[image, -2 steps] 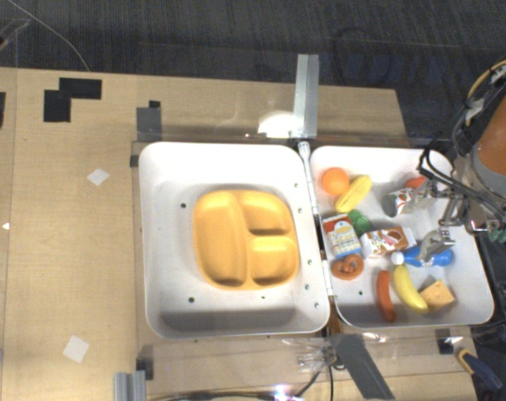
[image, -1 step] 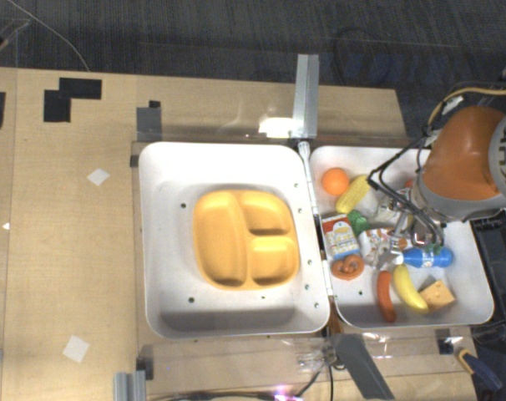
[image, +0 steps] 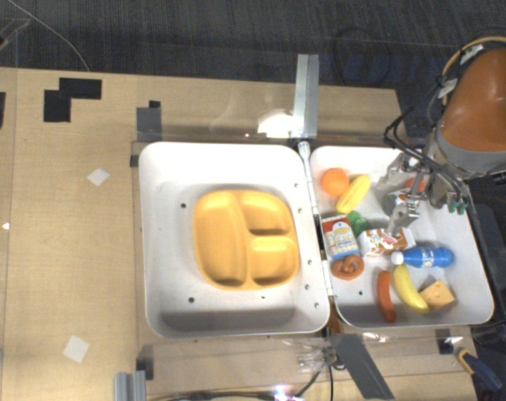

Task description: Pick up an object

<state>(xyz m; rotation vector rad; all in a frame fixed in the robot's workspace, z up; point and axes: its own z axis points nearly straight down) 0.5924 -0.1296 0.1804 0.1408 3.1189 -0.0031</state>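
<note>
Well to the claw's left, the left bin [image: 157, 224] holds a yellow divided tray [image: 245, 239] lying flat in its middle. In the right bin [image: 485, 295] the clutter starts at the dividing wall: a small carton [image: 339, 238] with a red-and-white label, and just below it a round reddish piece [image: 347, 266]. Up and to the claw's left sit an orange [image: 335, 180] and a yellow corn-like piece [image: 354, 193], touching; a small green item [image: 356, 221] lies lower. Directly under the claw is a little white-and-red packet [image: 382, 241]. Below it — a red sausage [image: 386, 295] beside a banana [image: 409, 288], then a blue-and-white bottle [image: 425, 257] on its side and a tan wedge [image: 437, 295]. The claw [image: 401, 213] hangs over the bin's upper middle, nothing between its fingers; whether they are spread or closed cannot be told
</note>
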